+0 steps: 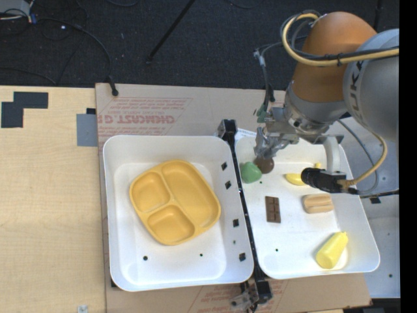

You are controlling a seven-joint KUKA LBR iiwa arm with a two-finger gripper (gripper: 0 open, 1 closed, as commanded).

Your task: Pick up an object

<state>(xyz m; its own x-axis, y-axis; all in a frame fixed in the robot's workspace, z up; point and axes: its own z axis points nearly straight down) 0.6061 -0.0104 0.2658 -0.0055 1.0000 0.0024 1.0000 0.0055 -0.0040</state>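
My gripper hangs over the far left corner of the right bin. A small brown round thing sits right at its tip, and whether it is gripped cannot be made out. A green rounded object lies just left of that, against the bin's left wall. Further into the bin lie a dark brown chocolate bar, a small yellow piece, a tan block and a yellow bottle-shaped object.
The left bin holds a yellow divided plate lying flat. A black divider runs between the two bins. Cardboard lies under the bins, and the arm's grey body looms over the right bin's far side.
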